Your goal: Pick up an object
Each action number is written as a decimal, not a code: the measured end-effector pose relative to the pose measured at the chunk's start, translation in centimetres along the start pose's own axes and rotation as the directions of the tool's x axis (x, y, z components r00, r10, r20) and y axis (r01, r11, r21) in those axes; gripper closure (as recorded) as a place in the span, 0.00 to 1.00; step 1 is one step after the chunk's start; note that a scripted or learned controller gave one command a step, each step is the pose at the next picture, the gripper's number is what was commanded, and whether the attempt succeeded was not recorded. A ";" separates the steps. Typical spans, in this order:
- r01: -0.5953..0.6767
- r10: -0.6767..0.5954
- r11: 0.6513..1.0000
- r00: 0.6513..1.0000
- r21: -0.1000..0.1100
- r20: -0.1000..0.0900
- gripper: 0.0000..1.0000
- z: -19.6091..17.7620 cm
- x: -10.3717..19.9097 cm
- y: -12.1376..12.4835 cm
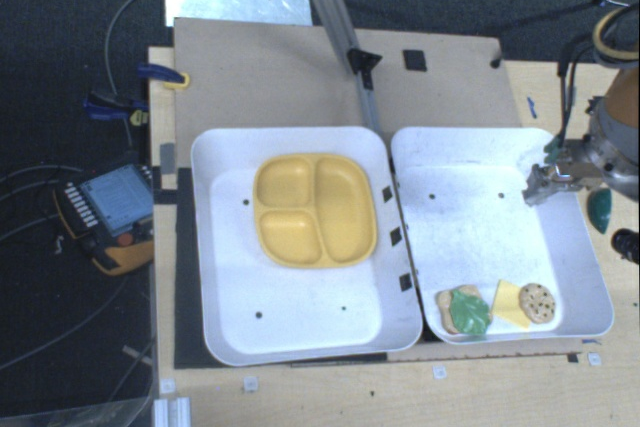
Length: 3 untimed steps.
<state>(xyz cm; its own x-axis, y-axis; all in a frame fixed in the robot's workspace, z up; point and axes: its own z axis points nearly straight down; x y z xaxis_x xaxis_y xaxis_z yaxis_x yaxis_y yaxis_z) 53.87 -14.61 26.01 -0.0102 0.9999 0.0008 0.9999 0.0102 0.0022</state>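
Camera view: yellow tray point(315, 211) left bin point(225, 315); cookie point(537, 302) right.

One fixed camera looks down at a slant from above the bench point(300, 65); both white bins point(300, 335) fit.

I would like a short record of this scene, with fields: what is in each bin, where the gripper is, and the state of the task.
left bin: a yellow divided plate
right bin: a green toy piece, a yellow wedge and a cookie, together at the near edge
gripper: over the right bin's far right corner, apart from the three toys
task state: nothing seen held; no object lifted yet
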 end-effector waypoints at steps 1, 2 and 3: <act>0.001 -0.001 1.000 1.000 -0.002 0.000 1.00 -0.4 4.9 2.4; 0.001 -0.001 1.000 1.000 0.000 0.000 1.00 1.2 10.3 4.3; 0.001 -0.001 1.000 1.000 0.000 -0.001 1.00 1.4 15.8 5.0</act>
<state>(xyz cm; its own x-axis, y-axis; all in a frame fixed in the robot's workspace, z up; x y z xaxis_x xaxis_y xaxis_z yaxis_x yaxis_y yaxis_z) 58.69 1.26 24.66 -0.0111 0.9999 0.0017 0.9999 0.0110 0.0024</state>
